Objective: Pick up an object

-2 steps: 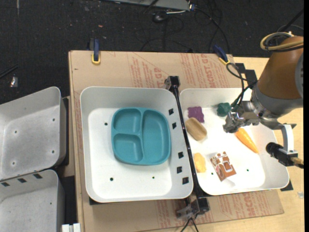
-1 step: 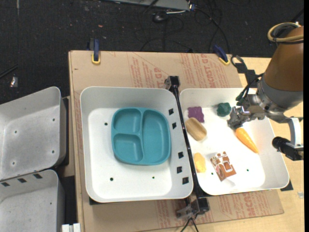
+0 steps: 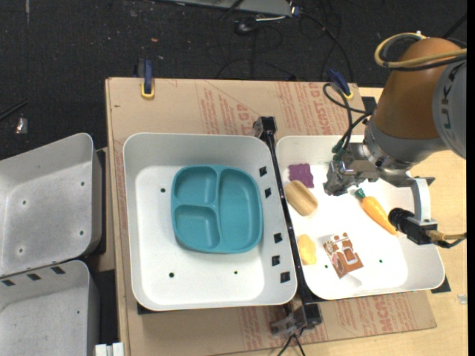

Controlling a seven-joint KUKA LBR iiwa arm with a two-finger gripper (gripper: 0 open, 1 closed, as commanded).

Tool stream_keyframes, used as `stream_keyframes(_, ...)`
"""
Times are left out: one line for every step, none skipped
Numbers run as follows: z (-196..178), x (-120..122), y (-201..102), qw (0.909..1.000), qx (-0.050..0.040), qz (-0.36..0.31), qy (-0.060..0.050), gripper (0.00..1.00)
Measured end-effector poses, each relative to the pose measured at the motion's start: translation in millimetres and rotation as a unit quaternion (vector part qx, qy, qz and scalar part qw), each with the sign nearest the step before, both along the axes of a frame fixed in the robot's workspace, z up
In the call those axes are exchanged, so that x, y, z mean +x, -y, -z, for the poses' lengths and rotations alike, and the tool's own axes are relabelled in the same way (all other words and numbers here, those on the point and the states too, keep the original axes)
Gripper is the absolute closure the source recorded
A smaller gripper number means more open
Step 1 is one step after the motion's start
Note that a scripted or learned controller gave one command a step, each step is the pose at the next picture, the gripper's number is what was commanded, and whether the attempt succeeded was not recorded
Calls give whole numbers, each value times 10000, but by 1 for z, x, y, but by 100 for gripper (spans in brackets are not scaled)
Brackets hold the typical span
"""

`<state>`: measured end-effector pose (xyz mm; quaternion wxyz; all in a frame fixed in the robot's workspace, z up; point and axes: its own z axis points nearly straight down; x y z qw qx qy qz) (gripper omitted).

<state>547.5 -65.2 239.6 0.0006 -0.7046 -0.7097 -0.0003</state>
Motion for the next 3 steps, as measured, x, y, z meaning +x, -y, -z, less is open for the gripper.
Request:
stream_keyframes(-4,20,-42,10000,-2,-1,14,100)
stream_keyframes(8,36,-88,10000,-3,-2,6,100)
stream_keyframes(10,64,-144,10000,1,-4,18,100)
